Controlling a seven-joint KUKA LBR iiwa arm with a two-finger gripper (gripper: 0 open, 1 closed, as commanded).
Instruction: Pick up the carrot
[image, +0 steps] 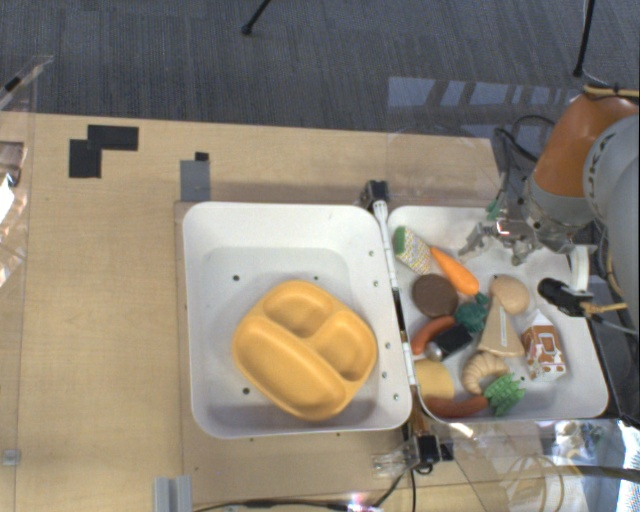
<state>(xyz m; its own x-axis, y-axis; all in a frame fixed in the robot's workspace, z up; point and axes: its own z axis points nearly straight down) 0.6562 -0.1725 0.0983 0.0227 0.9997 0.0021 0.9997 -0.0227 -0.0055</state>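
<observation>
The carrot (456, 272) is a short orange piece lying slantwise in the upper part of the right bin (590, 395), between a green-topped beige vegetable (413, 250) and a beige egg-shaped item (509, 293). My gripper (493, 248) hangs over the bin's back edge, just right of and behind the carrot. Its fingers are spread apart and open, with nothing between them. The left fingertip (467, 247) is close above the carrot's upper end.
The right bin is crowded: brown disc (435, 294), red sausage (430, 333), cheese wedge (496, 332), small carton (544, 351), croissant (482, 368), broccoli (507, 392), yellow block (433, 378). A yellow divided plate (305, 347) lies in the left bin (215, 250).
</observation>
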